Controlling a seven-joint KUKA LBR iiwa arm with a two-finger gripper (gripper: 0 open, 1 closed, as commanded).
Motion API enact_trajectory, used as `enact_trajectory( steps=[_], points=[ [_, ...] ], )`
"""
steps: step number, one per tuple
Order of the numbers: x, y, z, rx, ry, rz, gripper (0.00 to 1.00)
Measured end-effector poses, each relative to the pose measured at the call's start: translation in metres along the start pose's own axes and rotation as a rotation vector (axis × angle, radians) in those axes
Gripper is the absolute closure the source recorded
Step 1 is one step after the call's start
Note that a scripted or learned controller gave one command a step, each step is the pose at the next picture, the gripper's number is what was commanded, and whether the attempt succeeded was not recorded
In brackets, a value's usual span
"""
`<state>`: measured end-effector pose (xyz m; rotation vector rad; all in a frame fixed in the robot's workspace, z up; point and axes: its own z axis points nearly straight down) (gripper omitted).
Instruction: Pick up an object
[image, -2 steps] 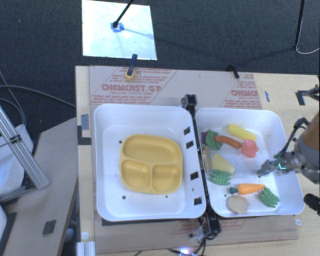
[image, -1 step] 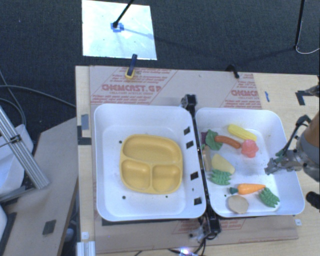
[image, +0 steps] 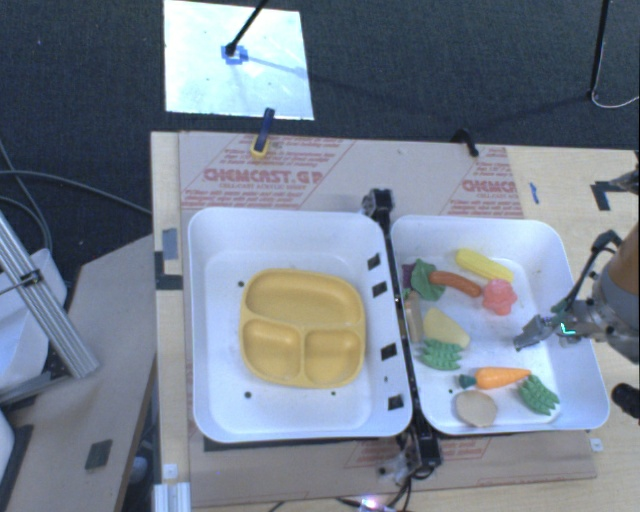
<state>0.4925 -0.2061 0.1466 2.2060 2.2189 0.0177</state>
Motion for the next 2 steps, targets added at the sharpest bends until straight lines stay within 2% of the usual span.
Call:
enact_trajectory(
  steps=[1,2],
  points=[
    [0.000,0.035,0.066,0.016,0.000,0.001,0.00],
    [0.000,0.036,0.052,0.011,0.000,-0.001,1.00]
  ],
)
